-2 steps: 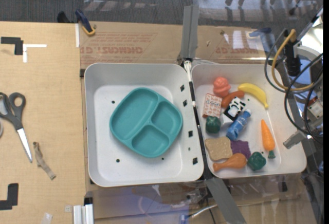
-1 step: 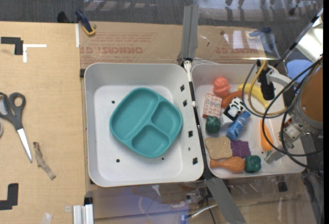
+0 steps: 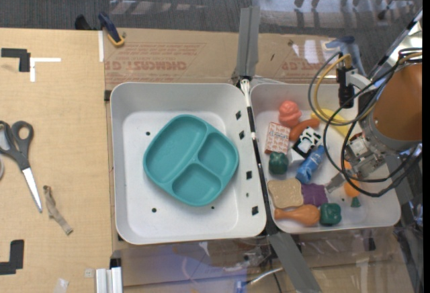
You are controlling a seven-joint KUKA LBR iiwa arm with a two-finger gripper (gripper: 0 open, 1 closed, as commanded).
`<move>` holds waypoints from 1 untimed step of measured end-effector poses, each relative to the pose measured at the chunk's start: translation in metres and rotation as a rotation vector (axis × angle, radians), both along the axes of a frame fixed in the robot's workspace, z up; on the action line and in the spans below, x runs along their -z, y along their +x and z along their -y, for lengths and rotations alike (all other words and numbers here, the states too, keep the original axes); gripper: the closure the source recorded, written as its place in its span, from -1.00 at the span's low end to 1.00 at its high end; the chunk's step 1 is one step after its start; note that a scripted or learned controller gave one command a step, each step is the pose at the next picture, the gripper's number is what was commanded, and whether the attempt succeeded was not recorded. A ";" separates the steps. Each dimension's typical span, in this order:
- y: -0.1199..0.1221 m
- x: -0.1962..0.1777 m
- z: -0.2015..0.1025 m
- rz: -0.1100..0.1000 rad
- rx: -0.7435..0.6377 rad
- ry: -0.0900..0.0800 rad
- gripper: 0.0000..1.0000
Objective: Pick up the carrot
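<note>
An orange carrot [image 3: 351, 188] with a small green tip lies in the right part of the right bin [image 3: 376, 219], partly hidden by the wrist and its cables. My gripper [image 3: 342, 179] is down in that bin, right at the carrot's left side and touching or nearly touching it. Whether the carrot sits between the jaws is hidden. The arm's orange band [image 3: 402, 105] rises above it at the right edge.
Around the gripper lie a blue bottle [image 3: 310, 164], purple block [image 3: 313, 193], green pieces [image 3: 278, 163] [image 3: 330, 214], bread slice [image 3: 285, 193], drumstick [image 3: 299, 215], pink toy [image 3: 289, 112] and a red box [image 3: 277, 138]. The left bin [image 3: 127, 171] holds a teal divided plate [image 3: 191, 159]. Scissors [image 3: 21, 154] lie on the bench.
</note>
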State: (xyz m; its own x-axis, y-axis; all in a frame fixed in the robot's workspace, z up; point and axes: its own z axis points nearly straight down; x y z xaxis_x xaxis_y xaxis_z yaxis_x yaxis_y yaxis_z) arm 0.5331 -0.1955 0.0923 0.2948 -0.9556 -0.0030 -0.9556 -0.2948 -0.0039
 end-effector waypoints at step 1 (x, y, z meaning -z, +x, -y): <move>0.001 -0.009 -0.003 0.002 0.000 0.003 1.00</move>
